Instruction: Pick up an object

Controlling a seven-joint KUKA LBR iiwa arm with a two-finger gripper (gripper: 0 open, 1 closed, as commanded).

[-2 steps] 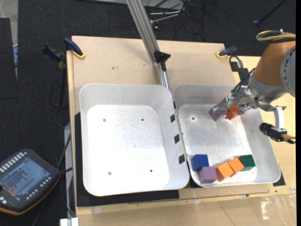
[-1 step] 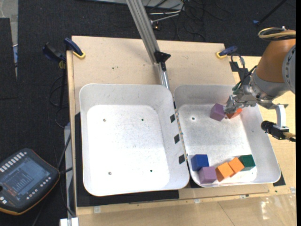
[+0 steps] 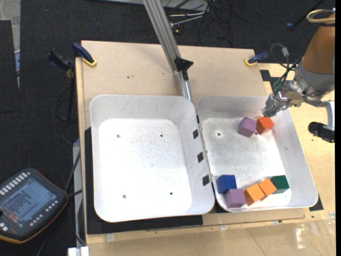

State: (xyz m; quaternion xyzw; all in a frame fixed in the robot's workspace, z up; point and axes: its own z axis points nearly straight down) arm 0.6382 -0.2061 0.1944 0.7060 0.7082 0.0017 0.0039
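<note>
A plywood bench [image 3: 160, 71] on a dark floor carries 2 white bins side by side; the left bin [image 3: 104, 143] has nothing in it that I can make out, and the right bin [image 3: 298, 167] holds 6 blocks.

The likeliest target is the orange cube [image 3: 265, 125] near the right bin's far right corner, touching a purple cube [image 3: 247, 127] on its left. The gripper [image 3: 270, 109] hangs just above and behind that orange cube, the arm [image 3: 319, 57] slanting in from the right. Whether the claw is spread or pressed together cannot be told here; its tip is small and blurred, and nothing can be seen pinched in it. The orange cube looks to rest on the bin floor.

At the bin's near edge lie 4 more blocks in a loose row: a blue cube [image 3: 226, 183], a purple block [image 3: 236, 197], an orange block [image 3: 257, 191] and a green block [image 3: 279, 183], well apart from the gripper.

My reading is that the step in hand is the approach or descent onto the orange cube, with no lift yet. The next move calls for centring over that cube alone, since the purple neighbour pressed against it leaves little room on that side and a skewed close could push both away.

A pendant [image 3: 26, 204] sits at lower left.
</note>
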